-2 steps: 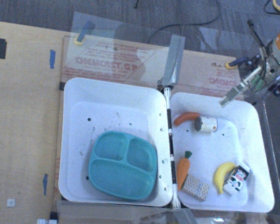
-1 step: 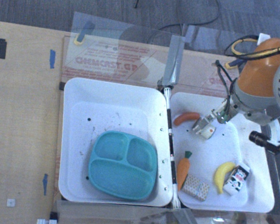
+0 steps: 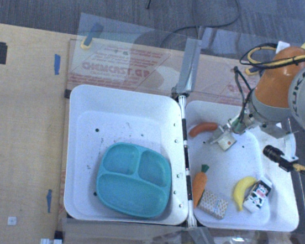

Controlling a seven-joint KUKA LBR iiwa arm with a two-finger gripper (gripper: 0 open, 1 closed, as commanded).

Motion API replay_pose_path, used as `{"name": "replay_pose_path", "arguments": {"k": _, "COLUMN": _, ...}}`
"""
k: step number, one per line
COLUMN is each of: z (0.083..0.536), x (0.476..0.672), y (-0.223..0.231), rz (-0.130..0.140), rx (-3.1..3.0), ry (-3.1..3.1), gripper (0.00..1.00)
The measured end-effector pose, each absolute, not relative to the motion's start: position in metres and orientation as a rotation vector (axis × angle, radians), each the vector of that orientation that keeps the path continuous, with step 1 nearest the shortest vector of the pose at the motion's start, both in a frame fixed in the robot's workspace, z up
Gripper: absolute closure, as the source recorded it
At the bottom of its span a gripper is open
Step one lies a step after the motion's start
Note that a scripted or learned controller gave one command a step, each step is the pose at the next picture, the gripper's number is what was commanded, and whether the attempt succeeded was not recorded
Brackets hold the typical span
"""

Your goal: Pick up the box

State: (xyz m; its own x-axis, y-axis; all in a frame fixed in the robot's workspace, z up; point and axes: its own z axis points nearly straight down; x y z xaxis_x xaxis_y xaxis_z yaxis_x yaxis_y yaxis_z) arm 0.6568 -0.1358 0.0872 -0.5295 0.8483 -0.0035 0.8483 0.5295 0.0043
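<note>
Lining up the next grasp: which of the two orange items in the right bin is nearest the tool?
The sausage, lying just left of the tool; the carrot lies farther down.

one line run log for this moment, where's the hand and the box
hand: back of right white bin, beside orange sausage | small patterned box: front of bin, untouched | state: approach, no grasp

Wooden bench (image 3: 15, 145), 2 white bins side by side: left bin (image 3: 81, 109), right bin (image 3: 287, 217)

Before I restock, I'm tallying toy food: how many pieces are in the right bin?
3: sausage at top left, carrot by the left wall, banana lower right.
</note>
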Motion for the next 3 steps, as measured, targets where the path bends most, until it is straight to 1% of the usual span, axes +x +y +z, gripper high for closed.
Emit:
{"name": "replay_pose_path", "arguments": {"k": 1, "z": 0.100, "x": 0.659, "y": -0.135, "rz": 0.008, "rx": 1.515, "ry": 2.737, "gripper": 1.00}}
{"name": "replay_pose_path", "arguments": {"k": 2, "z": 0.186, "x": 0.615, "y": -0.019, "rz": 0.002, "rx": 1.576, "ry": 2.715, "gripper": 1.00}}
{"name": "replay_pose_path", "arguments": {"k": 3, "z": 0.226, "x": 0.657, "y": 0.016, "rz": 0.002, "rx": 1.621, "ry": 2.687, "gripper": 1.00}}
